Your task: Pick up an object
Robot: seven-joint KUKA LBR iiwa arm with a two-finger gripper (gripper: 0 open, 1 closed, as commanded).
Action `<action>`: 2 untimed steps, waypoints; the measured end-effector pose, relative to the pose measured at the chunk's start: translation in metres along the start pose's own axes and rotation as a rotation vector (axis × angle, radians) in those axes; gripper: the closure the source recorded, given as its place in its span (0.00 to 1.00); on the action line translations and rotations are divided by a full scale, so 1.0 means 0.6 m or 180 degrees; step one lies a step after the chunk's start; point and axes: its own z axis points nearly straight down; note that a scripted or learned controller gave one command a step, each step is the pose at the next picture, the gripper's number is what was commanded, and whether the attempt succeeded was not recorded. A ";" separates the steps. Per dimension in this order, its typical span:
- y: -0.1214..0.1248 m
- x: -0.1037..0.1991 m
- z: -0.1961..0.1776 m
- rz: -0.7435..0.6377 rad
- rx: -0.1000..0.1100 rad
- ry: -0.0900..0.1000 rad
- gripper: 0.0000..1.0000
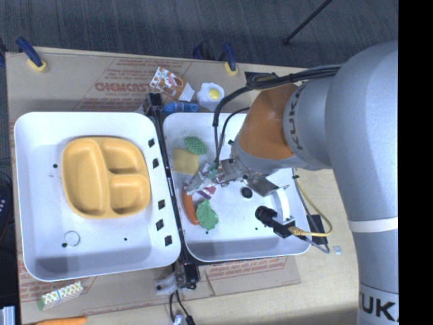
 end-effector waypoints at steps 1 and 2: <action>0.076 -0.008 0.011 0.0008 0.0030 0.0010 0.00; 0.076 -0.008 -0.005 -0.0008 0.0039 0.0010 1.00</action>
